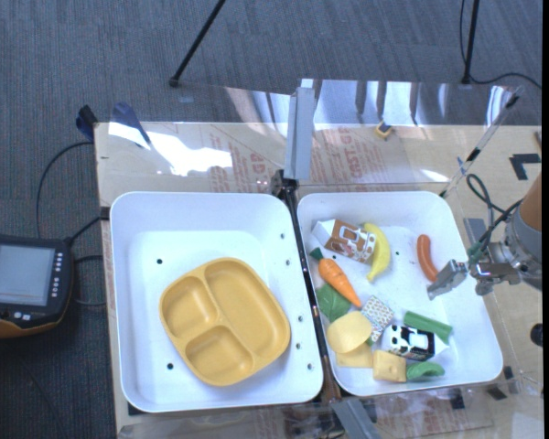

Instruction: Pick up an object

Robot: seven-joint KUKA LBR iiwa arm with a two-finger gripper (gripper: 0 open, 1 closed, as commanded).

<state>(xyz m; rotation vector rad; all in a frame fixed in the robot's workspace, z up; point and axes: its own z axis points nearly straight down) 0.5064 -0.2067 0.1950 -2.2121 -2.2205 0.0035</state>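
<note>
Two white bins (128, 245) side by side; gripper (462, 280), fingers spread wide, hovers near sausage (426, 256)

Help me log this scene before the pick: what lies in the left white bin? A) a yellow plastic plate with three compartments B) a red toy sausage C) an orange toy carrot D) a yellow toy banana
A: the yellow plastic three-compartment plate lies in the left white bin, while the orange toy carrot, yellow toy banana and red toy sausage all lie in the right white bin.
</note>
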